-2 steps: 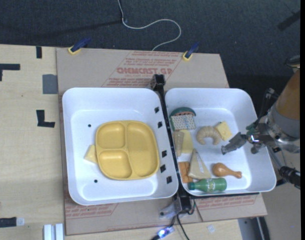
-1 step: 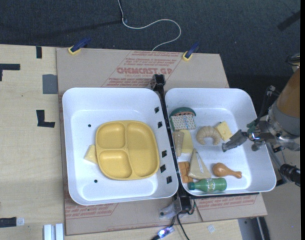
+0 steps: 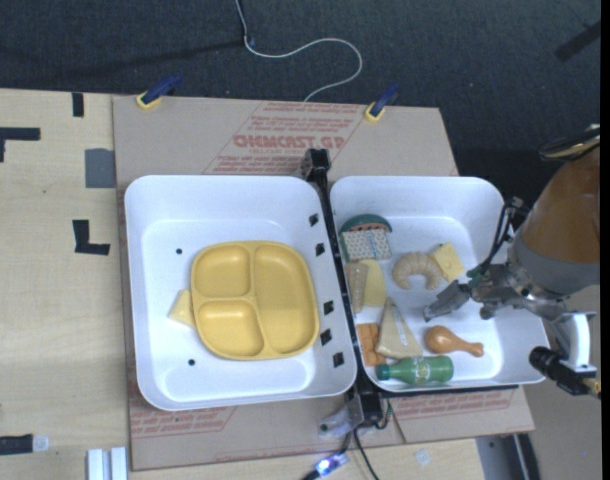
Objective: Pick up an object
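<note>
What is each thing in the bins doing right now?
yellow divided plate: flat in left bin.
green bottle: lying on its side, right bin.
croissant: lying loose, untouched.
drumstick: lying below the end effector.
end effector: over the right bin, holding nothing.

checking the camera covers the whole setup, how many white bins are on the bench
2. The left bin holds a yellow divided plate; the right bin, touching it along the middle, holds the toy food, with the claw over it.
</note>
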Controlling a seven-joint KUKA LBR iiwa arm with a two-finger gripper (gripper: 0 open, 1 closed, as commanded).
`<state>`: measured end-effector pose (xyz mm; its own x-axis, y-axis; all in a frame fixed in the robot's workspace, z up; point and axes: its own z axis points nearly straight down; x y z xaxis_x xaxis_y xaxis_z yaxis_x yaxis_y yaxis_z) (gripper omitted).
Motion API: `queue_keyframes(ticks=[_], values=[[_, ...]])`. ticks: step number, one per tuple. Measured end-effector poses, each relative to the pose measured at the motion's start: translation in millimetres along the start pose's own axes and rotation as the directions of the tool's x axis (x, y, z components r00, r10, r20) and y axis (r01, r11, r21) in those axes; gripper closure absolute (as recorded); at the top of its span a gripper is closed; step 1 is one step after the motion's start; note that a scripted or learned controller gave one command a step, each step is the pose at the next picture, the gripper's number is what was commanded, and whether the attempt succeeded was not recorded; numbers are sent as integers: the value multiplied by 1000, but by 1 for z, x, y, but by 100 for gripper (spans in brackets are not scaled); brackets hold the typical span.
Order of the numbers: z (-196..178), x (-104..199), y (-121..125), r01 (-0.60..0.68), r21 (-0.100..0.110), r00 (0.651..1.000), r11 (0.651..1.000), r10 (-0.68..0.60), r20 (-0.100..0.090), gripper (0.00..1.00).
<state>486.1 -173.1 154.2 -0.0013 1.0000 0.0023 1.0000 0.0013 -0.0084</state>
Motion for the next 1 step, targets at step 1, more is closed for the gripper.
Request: queue_keyframes(ticks=[1], values=[[63, 4, -2, -2, -5, 1000, 1000, 2, 1, 0]])
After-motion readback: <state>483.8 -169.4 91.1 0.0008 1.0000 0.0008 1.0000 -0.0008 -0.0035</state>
